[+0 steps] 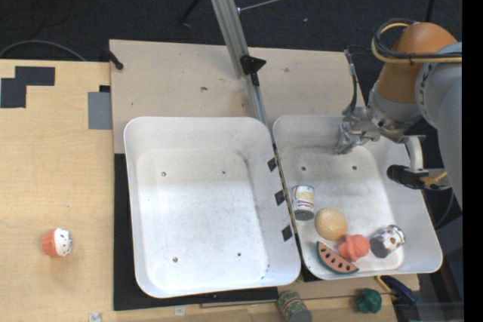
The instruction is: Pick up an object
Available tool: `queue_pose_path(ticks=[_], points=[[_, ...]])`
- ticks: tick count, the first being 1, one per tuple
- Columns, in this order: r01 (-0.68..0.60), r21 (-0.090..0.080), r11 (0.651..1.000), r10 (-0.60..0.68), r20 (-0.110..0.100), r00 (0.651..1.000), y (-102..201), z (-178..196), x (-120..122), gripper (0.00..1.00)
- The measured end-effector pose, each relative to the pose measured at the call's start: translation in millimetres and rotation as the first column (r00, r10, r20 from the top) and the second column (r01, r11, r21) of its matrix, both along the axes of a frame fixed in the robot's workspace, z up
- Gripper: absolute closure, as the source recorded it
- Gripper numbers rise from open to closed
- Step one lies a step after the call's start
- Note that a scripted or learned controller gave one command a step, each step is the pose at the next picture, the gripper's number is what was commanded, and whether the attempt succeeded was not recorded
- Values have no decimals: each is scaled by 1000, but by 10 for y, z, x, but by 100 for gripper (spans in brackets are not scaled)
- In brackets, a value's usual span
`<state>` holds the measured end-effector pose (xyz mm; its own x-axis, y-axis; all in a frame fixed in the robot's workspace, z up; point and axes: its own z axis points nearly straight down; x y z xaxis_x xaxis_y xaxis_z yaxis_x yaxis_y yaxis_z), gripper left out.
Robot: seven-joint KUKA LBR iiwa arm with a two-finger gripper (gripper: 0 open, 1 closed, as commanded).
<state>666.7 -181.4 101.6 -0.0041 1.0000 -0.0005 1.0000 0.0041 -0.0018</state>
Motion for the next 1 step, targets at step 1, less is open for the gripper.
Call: queue_pose_path(ticks=[1], points=[[4,-1,1000,-4,7,1000,-35,640,17,100]])
